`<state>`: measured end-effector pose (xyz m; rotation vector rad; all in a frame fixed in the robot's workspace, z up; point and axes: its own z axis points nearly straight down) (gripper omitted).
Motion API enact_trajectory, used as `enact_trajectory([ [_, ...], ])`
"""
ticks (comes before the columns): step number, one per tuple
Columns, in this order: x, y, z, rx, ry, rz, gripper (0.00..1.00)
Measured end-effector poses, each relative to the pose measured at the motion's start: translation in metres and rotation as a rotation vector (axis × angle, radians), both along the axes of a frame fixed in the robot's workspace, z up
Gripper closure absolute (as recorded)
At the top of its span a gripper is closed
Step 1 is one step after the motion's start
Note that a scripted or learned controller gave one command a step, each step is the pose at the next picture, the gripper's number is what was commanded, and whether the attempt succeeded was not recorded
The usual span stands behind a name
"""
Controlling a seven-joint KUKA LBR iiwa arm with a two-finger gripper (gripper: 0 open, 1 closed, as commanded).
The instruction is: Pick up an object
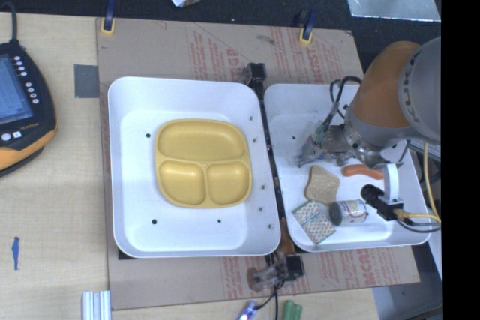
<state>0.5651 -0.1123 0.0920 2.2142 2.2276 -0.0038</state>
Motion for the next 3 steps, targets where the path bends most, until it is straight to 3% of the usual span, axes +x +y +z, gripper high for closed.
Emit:
enact_trajectory([
  [1, -0.019, 0.001, -0.001, 0.001, 0.004, 0.000, 0.00],
  [2, -0.015, 0.003, 0.000, 0.000, 0.001, 0.000, 0.00],
  [3, -0.015, 0.002, 0.010, -0.001, 0.002, 0.002, 1.00],
])
